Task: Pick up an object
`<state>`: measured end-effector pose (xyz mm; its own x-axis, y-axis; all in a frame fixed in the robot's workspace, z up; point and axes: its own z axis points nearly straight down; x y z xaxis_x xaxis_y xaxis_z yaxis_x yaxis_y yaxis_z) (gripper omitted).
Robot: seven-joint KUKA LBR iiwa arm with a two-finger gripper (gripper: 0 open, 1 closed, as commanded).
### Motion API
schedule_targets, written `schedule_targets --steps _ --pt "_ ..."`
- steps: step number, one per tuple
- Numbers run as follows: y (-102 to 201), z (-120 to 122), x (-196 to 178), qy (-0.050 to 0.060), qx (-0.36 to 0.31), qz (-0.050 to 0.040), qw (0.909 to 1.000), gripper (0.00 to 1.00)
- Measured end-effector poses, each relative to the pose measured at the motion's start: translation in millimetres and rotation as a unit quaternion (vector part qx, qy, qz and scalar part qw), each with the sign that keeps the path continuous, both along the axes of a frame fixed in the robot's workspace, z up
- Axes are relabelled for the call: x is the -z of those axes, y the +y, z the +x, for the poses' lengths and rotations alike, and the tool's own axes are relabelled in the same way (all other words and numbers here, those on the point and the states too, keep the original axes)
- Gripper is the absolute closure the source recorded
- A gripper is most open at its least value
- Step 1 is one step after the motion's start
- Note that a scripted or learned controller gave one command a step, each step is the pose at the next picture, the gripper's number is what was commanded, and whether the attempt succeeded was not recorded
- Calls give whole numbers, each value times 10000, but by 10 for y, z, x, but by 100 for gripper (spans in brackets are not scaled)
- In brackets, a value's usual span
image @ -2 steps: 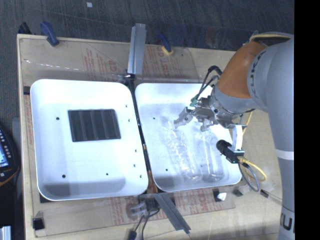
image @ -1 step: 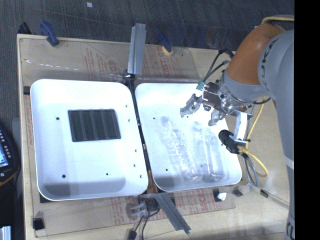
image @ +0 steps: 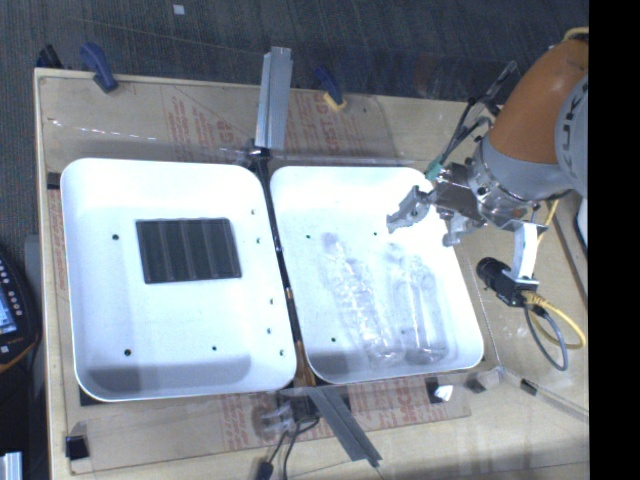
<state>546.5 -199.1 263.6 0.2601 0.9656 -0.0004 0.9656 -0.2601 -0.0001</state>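
Two clear plastic bottles lie side by side in the right bin (image: 300, 268): one (image: 350, 293) nearer the middle, the other (image: 418, 303) toward the right wall. A dark grey ribbed slab (image: 188, 249) lies flat in the left bin (image: 90, 348). My gripper (image: 428, 222) hovers over the right bin's far right corner, above and beyond the bottles. It is open, its two fingers spread apart with nothing between them.
A metal bar (image: 273, 98) stands at the back between the bins, with blue clamps (image: 100, 68) on the bench's far edge. Black and yellow cables (image: 535, 313) hang by the arm, right of the right bin. A bracket (image: 340, 430) sits at the front edge.
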Motion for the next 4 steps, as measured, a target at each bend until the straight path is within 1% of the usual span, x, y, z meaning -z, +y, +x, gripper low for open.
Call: schedule_targets --steps 1,2,3,4 --pt "92 122 60 2 229 -3 9997 0" --pt "824 -389 927 39 2263 6 9740 0" --pt "229 -197 263 10 1873 8 9823 0" --pt "241 -190 171 26 1830 14 9831 100"
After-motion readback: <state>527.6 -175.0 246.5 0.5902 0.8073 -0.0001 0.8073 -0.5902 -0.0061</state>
